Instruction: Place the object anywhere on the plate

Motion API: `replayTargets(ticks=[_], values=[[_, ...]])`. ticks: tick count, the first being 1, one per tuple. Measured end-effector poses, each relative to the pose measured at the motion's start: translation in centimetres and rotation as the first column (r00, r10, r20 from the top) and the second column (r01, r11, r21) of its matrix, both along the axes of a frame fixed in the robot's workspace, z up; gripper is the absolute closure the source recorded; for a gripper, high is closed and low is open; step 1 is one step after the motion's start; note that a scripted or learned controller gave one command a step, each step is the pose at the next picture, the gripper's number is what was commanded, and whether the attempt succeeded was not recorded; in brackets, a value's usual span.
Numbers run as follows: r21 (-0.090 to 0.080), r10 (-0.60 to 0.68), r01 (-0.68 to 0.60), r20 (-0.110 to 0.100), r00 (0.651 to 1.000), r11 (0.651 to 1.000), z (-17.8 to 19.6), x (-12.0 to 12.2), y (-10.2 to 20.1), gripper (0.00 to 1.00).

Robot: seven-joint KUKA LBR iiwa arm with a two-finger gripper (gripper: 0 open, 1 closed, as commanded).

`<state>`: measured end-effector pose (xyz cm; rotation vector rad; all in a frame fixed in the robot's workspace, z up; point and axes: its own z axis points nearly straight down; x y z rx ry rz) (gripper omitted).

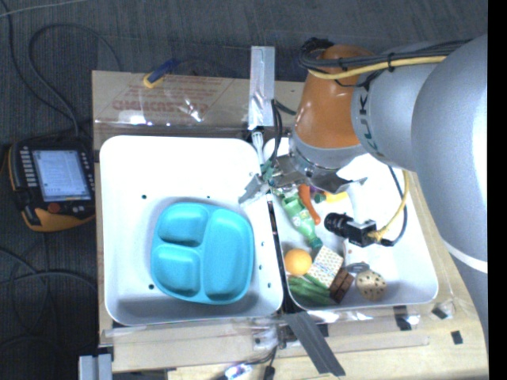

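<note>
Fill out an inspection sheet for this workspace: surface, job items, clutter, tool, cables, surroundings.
Surface: two shallow white bins side by side, left bin and right bin, on a bench.
Job's things: blue plate with three compartments lies in the left bin, nothing on it.
Clutter: in the right bin, an orange ball, a checkered block, a spotted die and green pieces, packed close together near the divider.
Tool: the tool sits over the divider between the bins; its fingers are too hidden to judge, and no object is seen in them.
Cables: yellow cable loops from the wrist over the right bin; black cables on the floor.
Surroundings: teach pendant on grey carpet, left of the bench.
</note>
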<state>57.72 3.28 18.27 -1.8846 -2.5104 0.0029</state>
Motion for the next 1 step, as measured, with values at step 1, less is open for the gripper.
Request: replayTargets(ticks=[1], values=[[0.0,0.0,0.0,0.0,1.0,1.0,0.0,0.0,0.0,0.0]])
